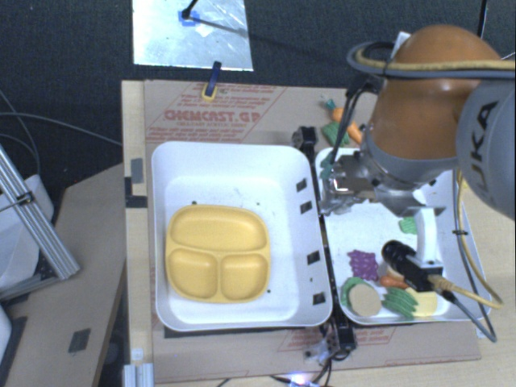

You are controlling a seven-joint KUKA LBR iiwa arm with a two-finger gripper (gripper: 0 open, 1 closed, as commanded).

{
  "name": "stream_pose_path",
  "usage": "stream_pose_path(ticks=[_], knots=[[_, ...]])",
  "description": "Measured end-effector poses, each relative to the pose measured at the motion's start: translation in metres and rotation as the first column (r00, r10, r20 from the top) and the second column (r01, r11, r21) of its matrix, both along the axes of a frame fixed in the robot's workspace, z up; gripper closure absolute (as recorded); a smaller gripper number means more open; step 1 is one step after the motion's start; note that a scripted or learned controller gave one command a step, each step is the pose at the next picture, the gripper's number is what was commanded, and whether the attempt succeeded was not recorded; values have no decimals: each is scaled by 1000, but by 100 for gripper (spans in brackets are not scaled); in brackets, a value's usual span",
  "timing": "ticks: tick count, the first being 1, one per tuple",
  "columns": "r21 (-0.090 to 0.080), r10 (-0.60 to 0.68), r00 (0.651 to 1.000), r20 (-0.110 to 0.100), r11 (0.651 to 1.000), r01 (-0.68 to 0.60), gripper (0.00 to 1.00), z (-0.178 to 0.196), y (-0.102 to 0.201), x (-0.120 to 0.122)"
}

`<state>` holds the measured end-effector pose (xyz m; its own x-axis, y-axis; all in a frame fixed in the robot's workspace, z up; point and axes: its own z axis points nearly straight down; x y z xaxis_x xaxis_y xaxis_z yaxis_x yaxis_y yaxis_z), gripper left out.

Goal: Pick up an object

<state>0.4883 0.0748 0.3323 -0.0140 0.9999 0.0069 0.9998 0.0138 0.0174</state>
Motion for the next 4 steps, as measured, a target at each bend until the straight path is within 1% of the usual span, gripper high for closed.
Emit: stream_pose_path(ticks=[1,2,3,4], knots=[[-6,-3,1000,-19,1000,3,100,-112,75,40],[-7,-14,1000,-13,1000,14,100,-237,57,90],[1,-4,1000,-7,1000,4,100,-75,90,12],[-9,-16,1000,-15,1000,16,100,-159,68,107]])
